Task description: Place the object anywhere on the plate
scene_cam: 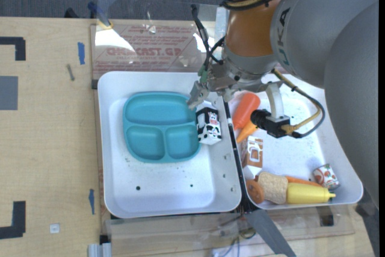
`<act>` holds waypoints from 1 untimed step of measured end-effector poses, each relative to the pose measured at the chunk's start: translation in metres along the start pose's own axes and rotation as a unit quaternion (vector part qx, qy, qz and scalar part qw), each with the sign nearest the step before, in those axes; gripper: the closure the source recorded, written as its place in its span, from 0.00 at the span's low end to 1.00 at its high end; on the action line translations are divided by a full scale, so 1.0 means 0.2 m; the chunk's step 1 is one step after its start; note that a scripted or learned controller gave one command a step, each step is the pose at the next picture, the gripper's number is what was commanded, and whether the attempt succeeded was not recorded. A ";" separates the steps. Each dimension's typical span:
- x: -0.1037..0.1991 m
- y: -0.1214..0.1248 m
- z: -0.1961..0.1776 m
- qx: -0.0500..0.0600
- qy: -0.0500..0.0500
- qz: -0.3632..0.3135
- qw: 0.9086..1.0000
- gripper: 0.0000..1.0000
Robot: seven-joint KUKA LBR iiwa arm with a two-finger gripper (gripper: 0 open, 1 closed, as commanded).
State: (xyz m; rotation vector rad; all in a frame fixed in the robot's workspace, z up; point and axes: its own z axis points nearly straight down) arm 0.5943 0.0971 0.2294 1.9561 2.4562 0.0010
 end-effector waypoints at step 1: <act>-0.03 -0.17 -0.65 -0.006 0.001 0.069 0.998 0.00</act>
